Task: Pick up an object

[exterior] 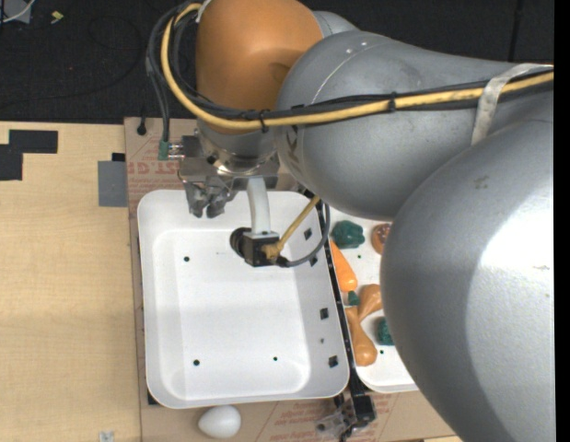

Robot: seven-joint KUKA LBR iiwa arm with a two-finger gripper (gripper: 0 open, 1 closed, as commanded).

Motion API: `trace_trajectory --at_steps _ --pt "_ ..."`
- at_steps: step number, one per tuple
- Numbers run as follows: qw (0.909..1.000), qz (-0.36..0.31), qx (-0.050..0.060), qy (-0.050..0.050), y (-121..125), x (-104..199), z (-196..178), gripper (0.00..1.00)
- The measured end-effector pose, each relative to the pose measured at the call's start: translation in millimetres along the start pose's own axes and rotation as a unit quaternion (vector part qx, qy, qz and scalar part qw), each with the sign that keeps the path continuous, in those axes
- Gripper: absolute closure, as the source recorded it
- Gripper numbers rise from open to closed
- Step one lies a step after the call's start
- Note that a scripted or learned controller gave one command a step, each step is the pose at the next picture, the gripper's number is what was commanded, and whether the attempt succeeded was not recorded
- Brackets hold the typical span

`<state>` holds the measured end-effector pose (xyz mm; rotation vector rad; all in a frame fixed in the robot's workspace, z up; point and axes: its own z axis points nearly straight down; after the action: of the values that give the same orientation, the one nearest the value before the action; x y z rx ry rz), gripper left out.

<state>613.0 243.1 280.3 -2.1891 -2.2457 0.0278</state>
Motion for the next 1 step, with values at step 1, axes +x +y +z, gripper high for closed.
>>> trace_trajectory --at_steps 1 --pt "1.0000 -0.001 0.000 0.000 -0.3 0.6 0.4 0.00"
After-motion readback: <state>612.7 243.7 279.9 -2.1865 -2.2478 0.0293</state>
